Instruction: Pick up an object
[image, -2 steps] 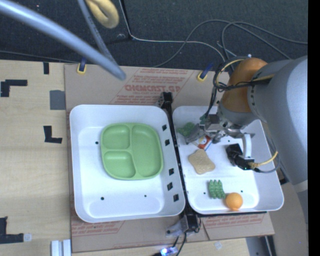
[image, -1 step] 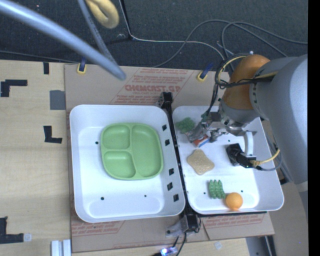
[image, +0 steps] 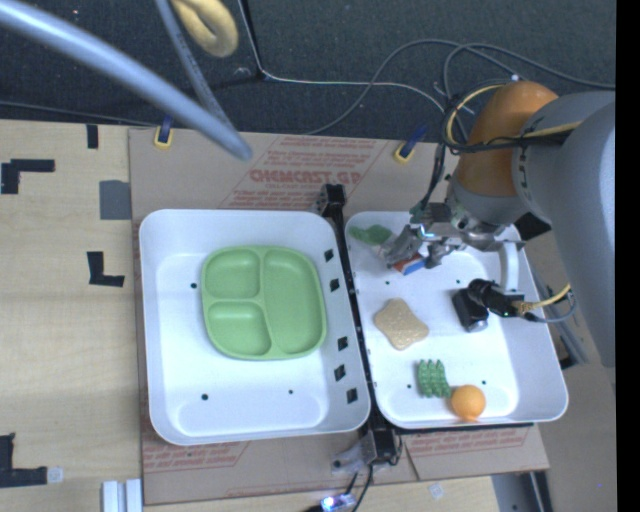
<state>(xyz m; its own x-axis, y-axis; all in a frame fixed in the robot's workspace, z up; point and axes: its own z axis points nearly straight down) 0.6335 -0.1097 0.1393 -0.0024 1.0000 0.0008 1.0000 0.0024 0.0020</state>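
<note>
My gripper (image: 412, 248) is low in the back left part of the right bin (image: 530, 385). A small red and blue object (image: 404, 266) lies right under its tip, partly hidden by it. Just to its left a small green object (image: 372, 235) rests near the bin's back left corner. A tan bread-like piece (image: 400, 324) lies in the middle of the bin. Toward the front edge are a ridged green object (image: 432, 378) and an orange ball (image: 467, 401). Whether anything is held is hidden.
The left bin (image: 175, 400) holds a green divided plate (image: 264, 303). A black part with cables (image: 473, 303) hangs from the arm over the right bin's right half. Black clips (image: 340, 290) line the divider between the bins.
</note>
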